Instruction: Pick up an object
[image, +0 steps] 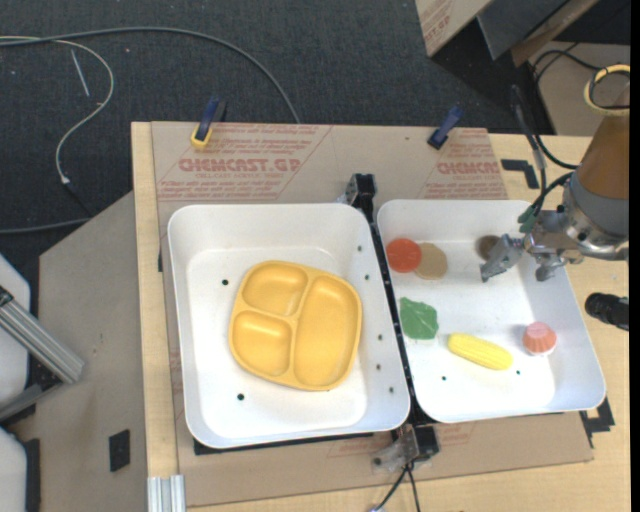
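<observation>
Down at the front, nearest you, sits the yellow corn cob (480, 351), lying on the floor of the right bin (560, 395). I'll use that corn as the reference for everything else. Just beside it on the arm's side you've got a small pink cupcake-looking thing (540, 338), not touching. On its other side, a bit further back, there's a green leafy piece (418, 319) close to the bin wall. Further back again from the corn you'll see an orange-red round thing (403, 254) touching a tan round one (432, 261), side by side.

Your gripper (520, 262) hangs over the back of that bin, well apart from the corn, with the two fingers spread wide and nothing between them. One grey finger (496, 258) points down toward the bin floor near the tan piece.

Way over from the corn, across the divider, the left bin (200, 400) holds a yellow divided plate (296, 323) with three compartments.
</observation>
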